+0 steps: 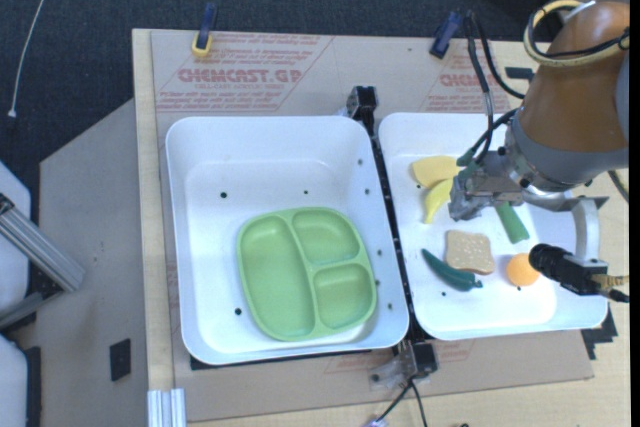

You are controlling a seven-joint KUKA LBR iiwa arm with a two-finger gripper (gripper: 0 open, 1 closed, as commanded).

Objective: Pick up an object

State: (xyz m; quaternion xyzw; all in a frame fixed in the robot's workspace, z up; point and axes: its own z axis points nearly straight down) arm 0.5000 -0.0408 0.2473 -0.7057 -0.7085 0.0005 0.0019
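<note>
In the right bin (430, 315), the gripper (468, 200) crowds the banana (434, 177); finger state unreadable, so it may slip off.

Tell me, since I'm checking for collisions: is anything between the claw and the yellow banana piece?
Nothing visible. The claw hangs right beside the banana piece in the right bin; the bread slice lies nearer the camera, off that line.

Grey arm (585, 150) with broad orange band (578, 80); black cables (485, 80) alongside; dull metal gripper (470, 205) below the band.
</note>
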